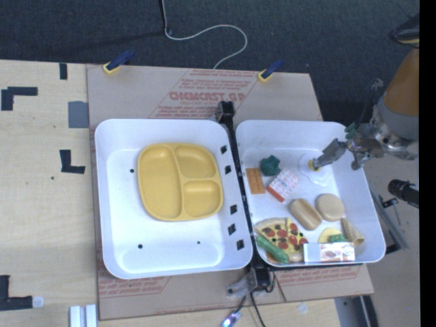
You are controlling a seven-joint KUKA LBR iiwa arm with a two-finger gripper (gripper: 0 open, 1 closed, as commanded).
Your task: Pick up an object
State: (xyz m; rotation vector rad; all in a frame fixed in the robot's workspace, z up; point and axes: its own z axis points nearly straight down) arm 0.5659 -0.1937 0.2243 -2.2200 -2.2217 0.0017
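The right bin (pixel 354 182) holds several toy foods. Among them are a dark green piece (pixel 270 163), an orange block (pixel 254 180), a white and red packet (pixel 283 182), a tan bun (pixel 305 213), a round bread (pixel 330 206), a pizza slice (pixel 281 236) and a white box (pixel 329 252). My gripper (pixel 337 161) hangs over the bin's upper right part, above bare floor. Its fingers are spread open with nothing between them. One finger (pixel 325 155) slants left toward the packet.
The left bin (pixel 112 203) holds a yellow divided plate (pixel 180 181). Black clips run along the wall between the bins (pixel 235 182). The arm's orange band (pixel 409 80) sits at the right edge. A white cable (pixel 204 33) lies behind the bench.
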